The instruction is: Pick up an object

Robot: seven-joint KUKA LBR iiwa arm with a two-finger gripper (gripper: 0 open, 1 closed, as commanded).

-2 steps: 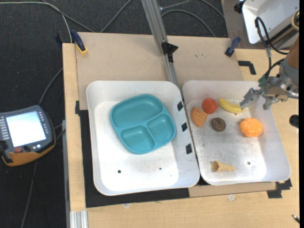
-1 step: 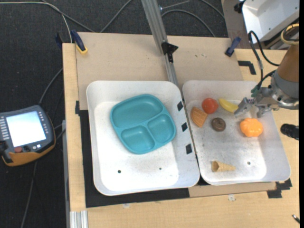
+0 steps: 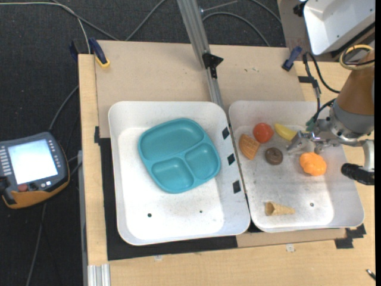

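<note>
Fingers (image 3: 305,137), spread and holding nothing, poised right of frame between banana (image 3: 286,131) and orange (image 3: 313,164); risk: closing on neither.

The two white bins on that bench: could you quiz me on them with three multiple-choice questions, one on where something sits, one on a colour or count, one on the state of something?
1. Where does the divided plate lie?
A. in the left bin
B. in the right bin
C. on the bare bench

2. What colour is that plate?
A. red
B. teal
C. black

3. How does the small cone in the right bin sit?
A. standing on its point
B. lying on its side, alone
C. stacked on the plate

Answers:
1 A: the plate fills the middle of the left bin.
2 B: its three compartments are all blue-green.
3 B: it lies flat near the bin's front edge, apart from the orange ball, the red ball and the other pieces further back.
</note>
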